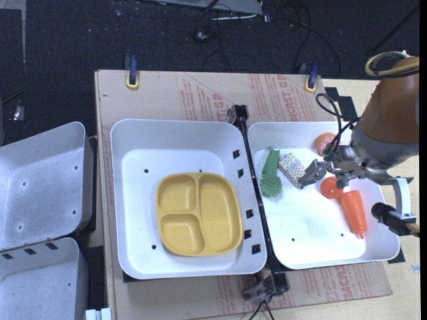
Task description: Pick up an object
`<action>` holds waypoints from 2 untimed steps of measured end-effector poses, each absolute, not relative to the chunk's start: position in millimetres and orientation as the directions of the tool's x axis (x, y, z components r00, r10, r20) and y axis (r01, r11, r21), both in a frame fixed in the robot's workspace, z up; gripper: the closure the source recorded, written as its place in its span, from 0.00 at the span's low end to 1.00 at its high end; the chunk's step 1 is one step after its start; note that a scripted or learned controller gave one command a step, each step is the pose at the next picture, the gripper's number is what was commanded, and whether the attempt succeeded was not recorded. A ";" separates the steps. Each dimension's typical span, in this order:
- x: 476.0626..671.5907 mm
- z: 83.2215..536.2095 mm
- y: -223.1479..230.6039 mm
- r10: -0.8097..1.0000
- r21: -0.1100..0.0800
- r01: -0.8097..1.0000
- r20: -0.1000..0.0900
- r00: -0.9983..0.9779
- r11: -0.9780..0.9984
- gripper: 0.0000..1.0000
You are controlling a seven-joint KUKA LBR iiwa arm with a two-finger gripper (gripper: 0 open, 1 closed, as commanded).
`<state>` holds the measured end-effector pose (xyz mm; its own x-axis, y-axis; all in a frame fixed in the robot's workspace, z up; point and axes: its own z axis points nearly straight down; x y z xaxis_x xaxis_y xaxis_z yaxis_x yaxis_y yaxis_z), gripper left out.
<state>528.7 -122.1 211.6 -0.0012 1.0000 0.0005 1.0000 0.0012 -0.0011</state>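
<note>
1. Orange and tapering to a point: lying as a carrot-shaped object on the floor of the right bin, toward its right wall, tip pointing at the near rim.
2. Touching, or all but touching, the carrot's thick end with a rounder orange piece; resting a second, paler orange ball further back, near the bin's far wall.
3. Hanging the gripper low over the middle of the same bin, just left of the round orange piece and just right of a small speckled block; gripping nothing visible. Spread or pressed together: impossible to tell from this angle.
4. Lying a green brush-like object left of the speckled block, close along the bin's left wall, handle aimed at the far side.
5. Reaching in from the right with the grey arm, its orange band sitting above the wrist.
6. Separating the two bins with a black divider strip.
7. Holding a yellow three-compartment plate flat in the middle of the left bin, well apart from the gripper.
8. Carrying both bins on a pale board serving as the table, pinned at its far edge by two yellow-and-blue clamps.
9. Sitting two more white trays off to the left, beside the table, over dark floor strewn with cables.
</note>
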 end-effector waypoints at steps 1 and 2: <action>525.0 168.0 -123.2 1.000 -0.005 1.000 0.001 0.002 -0.002 0.00; 530.7 120.3 -117.1 1.000 -0.005 1.000 0.002 0.000 0.000 0.00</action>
<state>530.7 -117.1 120.3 0.0003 1.0000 0.0015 1.0000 -0.0003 -0.0055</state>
